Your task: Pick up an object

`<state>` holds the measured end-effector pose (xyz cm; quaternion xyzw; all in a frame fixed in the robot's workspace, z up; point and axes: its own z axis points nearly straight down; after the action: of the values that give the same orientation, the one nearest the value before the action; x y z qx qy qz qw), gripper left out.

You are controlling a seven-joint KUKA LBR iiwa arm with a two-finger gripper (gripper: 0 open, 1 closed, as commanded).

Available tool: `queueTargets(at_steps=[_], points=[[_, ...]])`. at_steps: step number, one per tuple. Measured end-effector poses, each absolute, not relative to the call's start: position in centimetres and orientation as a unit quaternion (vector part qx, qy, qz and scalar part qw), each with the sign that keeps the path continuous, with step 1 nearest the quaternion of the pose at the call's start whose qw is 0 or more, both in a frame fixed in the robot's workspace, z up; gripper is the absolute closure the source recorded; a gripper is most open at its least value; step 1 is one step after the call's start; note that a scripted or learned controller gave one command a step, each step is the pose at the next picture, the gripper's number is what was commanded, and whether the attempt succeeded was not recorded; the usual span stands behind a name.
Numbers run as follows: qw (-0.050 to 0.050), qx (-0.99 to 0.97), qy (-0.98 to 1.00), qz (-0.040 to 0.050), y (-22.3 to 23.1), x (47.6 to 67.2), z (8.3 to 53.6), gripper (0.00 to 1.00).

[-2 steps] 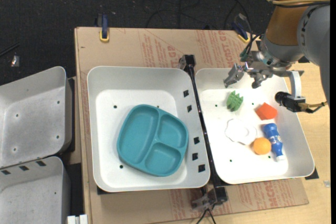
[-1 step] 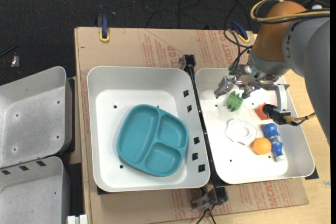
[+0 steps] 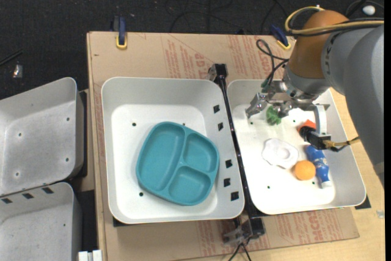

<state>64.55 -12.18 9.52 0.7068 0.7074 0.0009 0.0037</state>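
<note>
Closest to my viewpoint, the left bin (image 3: 116, 150) carries a teal divided plate (image 3: 177, 162), lying flat and a little askew near the middle of its floor. From my screen I read it as the drop-off side, since everything loose sits in the right bin (image 3: 256, 186).

Over there I see a small cluster toward the near right corner: a white cup-like piece (image 3: 278, 153), an orange ball (image 3: 303, 170) just beside it, and a blue tube (image 3: 319, 163) lying along the ball's right side. A red-orange bit (image 3: 307, 126) sits farther back, partly behind the wrist hardware.

My arm reaches in from the right, and the gripper (image 3: 267, 107) hangs low over the far part of the right bin. Its two metal fingers stand spread apart, with nothing caught between them. A small green object (image 3: 274, 118) lies right below and just beside the fingertips, so I judge that as the intended target. Whether the tips already touch it I cannot tell at this slant. The spread stance suits a descent around it; I judge the grasp itself not yet made.
</note>
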Motion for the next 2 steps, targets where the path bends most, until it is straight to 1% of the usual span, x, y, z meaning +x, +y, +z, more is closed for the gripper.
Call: queueTargets(at_steps=[1,2], points=[[0.009,0.707,0.707,0.004,-12.3,64.9,11.1,1.0],[0.002,0.706,0.708,0.0014,-11.6,65.0,15.6,1.0]])
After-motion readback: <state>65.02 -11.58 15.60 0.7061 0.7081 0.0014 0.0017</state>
